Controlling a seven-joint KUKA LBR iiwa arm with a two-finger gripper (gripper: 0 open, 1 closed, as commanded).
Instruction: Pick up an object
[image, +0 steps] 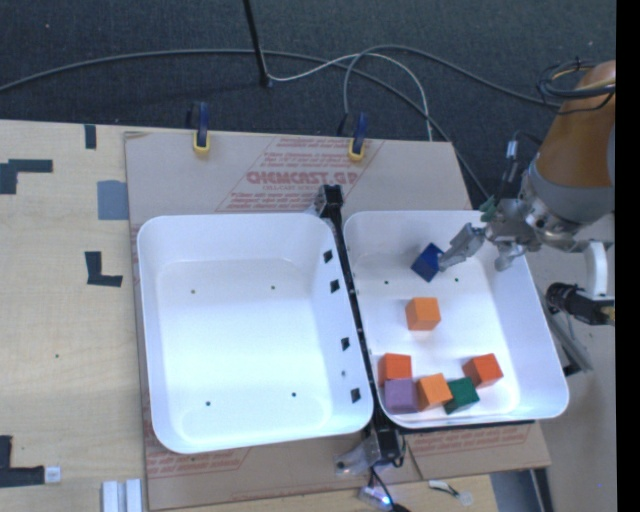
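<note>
My gripper (474, 258) hangs over the back of the right bin (520, 300), open, with nothing between its fingers. A blue cube (428, 262) lies tilted just left of the left fingertip (450, 254), outside the gap; whether they touch I cannot tell. An orange cube (423, 313) sits alone mid-bin. At the bin's front edge a cluster lies close together: a red-orange cube (396, 366), a purple cube (400, 394), an orange cube (434, 389), a green cube (461, 394) and another red-orange cube (484, 369).
The left bin (240, 330) adjoins the right one along a black clipped divider (345, 300). Both stand on a cardboard sheet (280, 175) held by two clamps at the back. Cables trail across the dark floor behind.
</note>
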